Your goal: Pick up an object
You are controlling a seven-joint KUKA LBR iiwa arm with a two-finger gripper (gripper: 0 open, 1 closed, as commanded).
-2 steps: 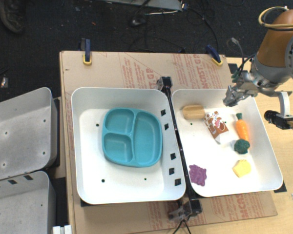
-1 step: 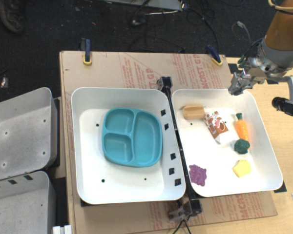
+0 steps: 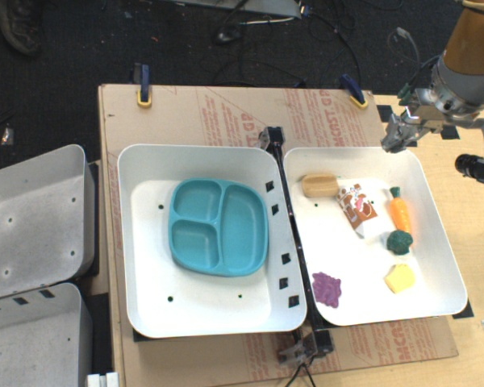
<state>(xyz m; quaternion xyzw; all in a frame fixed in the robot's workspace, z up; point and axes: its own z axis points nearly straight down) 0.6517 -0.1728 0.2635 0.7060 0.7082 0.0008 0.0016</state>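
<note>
White plastic makes up both bins on the bench [image 3: 194,103], whose top is a brown sheet held by yellow clamps [image 3: 144,95] at the far edge. The left bin [image 3: 137,216] carries a teal divided plate [image 3: 219,226], lying flat near its middle.

The right bin [image 3: 436,289] holds six small things, all apart from the pincer. A tan bread roll [image 3: 319,185] lies near the far left corner, with a red-and-white packet [image 3: 357,205] just beside it, tilted. An orange carrot [image 3: 399,212] lies along the right side, its green tip pointing away, and a dark green lump [image 3: 400,242] sits just below it. A yellow block [image 3: 400,278] rests nearer the front, and a purple lump [image 3: 327,288] lies by the left wall at the front.

The arm [image 3: 472,39] comes in at the upper right. Its pincer [image 3: 397,135] hangs over the far right corner of the right bin, above the rim, with nothing between its fingers. Whether those fingers stand apart or together cannot be told from this angle.
</note>
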